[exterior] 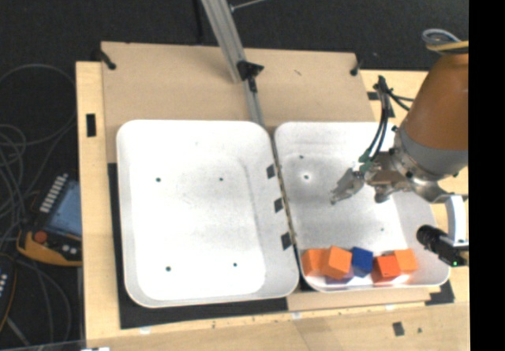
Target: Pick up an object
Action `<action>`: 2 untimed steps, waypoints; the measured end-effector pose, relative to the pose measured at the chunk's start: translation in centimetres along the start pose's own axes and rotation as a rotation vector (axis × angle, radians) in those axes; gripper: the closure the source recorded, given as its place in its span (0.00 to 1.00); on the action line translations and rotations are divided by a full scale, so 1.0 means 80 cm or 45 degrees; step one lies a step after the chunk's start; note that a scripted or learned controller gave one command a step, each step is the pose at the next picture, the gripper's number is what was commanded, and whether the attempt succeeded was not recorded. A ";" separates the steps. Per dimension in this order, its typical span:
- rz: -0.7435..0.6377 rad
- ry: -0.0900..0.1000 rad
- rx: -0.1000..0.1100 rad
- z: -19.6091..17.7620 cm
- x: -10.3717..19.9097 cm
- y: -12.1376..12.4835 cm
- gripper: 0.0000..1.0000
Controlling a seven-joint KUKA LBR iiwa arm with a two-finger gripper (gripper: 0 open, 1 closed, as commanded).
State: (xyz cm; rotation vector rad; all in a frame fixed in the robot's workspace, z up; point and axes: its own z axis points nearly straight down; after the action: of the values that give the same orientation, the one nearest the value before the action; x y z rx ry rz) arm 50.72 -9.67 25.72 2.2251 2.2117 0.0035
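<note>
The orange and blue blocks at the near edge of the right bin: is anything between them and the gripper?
Nothing visible is. The gripper hangs over the middle of the right bin, and bare white floor lies between it and the orange blocks and blue block along the near wall.

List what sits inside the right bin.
The right bin holds orange blocks and a blue block along its near edge. The arm covers the bin's far right part.

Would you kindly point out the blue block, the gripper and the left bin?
blue block (362,259): camera view, its top face.
gripper (345,188): camera view, at its fingertips.
left bin (197,184): camera view, its bare floor.
</note>
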 end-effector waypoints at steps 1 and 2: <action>-0.012 -0.001 -0.009 -0.244 0.008 -0.027 0.00; -0.012 -0.002 -0.010 -0.368 0.008 -0.027 0.00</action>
State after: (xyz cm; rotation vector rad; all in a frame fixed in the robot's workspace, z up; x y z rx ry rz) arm 48.43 -8.95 55.19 2.2101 2.2174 0.0107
